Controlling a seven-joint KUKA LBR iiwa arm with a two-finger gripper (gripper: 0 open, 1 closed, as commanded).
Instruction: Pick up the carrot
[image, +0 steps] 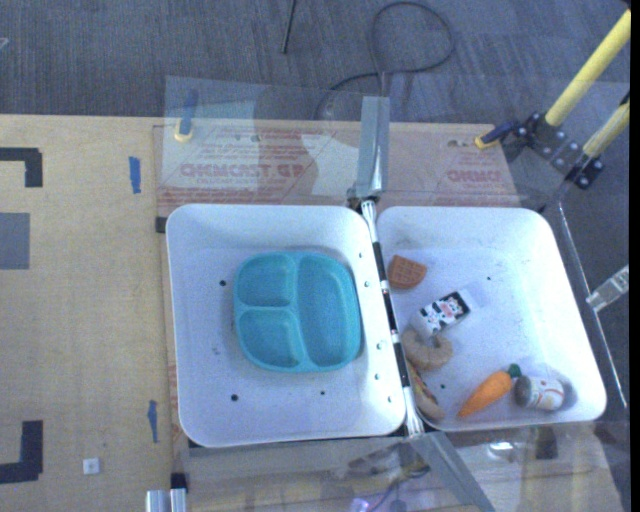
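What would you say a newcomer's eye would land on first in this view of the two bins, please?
Most likely the teal divided plate, lying alone in the middle of the left bin, the largest patch of colour. Next comes the orange carrot near the front edge of the right bin, lying at a slant beside a small round toy. Further back in that bin sit a black-and-white cow toy and a brown waffle-like piece.

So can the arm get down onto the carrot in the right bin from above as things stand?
Probably yes. The carrot lies flat near the front of the right bin with nothing on top of it. The snag is the small round toy right against its green end, which a wide grasp there might bump.
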